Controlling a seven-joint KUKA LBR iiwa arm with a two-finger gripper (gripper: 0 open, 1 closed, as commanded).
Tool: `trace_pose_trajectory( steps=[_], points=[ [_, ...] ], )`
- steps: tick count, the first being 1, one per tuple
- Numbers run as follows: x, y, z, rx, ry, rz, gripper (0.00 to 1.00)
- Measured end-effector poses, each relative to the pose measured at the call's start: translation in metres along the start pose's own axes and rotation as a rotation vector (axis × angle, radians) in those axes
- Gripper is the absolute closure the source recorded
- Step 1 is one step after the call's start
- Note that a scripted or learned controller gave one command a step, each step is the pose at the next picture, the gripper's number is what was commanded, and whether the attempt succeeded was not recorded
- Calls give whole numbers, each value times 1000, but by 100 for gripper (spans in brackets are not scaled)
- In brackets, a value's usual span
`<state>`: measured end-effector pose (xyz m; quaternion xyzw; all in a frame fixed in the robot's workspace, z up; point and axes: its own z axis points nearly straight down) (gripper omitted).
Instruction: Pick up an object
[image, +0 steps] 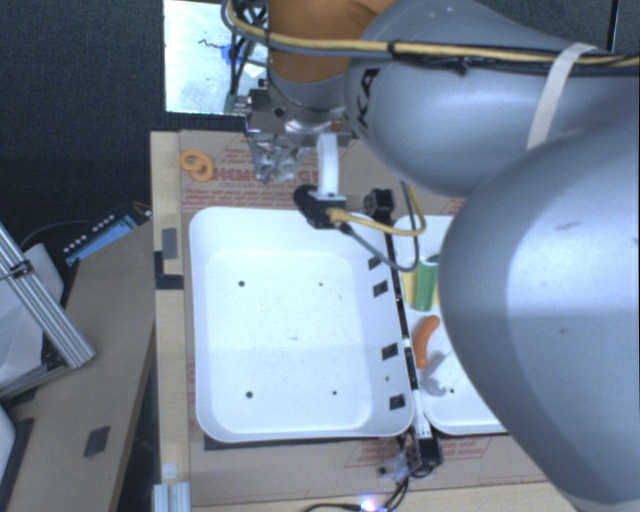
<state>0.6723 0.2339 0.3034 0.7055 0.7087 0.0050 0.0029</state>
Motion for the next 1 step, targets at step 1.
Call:
trace_pose_trajectory(
  steps=[1],
  points=[
    [1,-74,44,19,-4,2,100]
  ],
)
